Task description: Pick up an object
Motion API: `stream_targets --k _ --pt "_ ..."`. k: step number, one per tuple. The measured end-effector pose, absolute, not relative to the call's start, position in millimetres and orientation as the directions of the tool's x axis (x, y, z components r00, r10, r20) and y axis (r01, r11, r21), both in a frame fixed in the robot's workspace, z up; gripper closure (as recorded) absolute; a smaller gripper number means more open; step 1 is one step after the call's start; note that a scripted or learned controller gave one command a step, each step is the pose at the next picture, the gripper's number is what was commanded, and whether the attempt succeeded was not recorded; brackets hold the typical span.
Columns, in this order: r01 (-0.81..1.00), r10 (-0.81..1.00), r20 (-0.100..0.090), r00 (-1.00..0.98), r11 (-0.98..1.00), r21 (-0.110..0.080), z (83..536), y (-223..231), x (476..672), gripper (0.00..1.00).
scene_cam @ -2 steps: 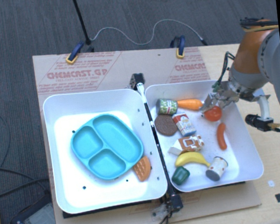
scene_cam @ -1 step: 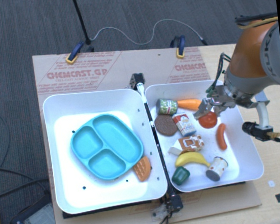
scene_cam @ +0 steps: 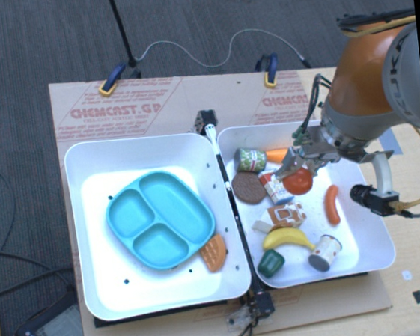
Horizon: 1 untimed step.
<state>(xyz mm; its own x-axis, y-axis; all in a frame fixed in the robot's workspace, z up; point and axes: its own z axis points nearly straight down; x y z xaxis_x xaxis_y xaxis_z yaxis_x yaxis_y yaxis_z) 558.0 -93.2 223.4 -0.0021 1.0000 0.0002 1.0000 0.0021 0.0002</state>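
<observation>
Green cup (scene_cam: 271, 263) lies just below yellow plastic banana (scene_cam: 287, 238); round glossy red tomato (scene_cam: 298, 183) above-right of banana, under gripper (scene_cam: 297, 162); grip state unclear.

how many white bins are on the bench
2: the left bin holds a blue tray; the right bin holds the toy food.

Bright, even overhead light; soft shadows, mild glare on white bins (scene_cam: 87, 215).
</observation>
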Motion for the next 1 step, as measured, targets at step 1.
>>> stream_targets --k 1 --pt "1.0 1.0 0.0 -0.001 0.001 -0.002 229.7 -54.3 506.9 1.0"
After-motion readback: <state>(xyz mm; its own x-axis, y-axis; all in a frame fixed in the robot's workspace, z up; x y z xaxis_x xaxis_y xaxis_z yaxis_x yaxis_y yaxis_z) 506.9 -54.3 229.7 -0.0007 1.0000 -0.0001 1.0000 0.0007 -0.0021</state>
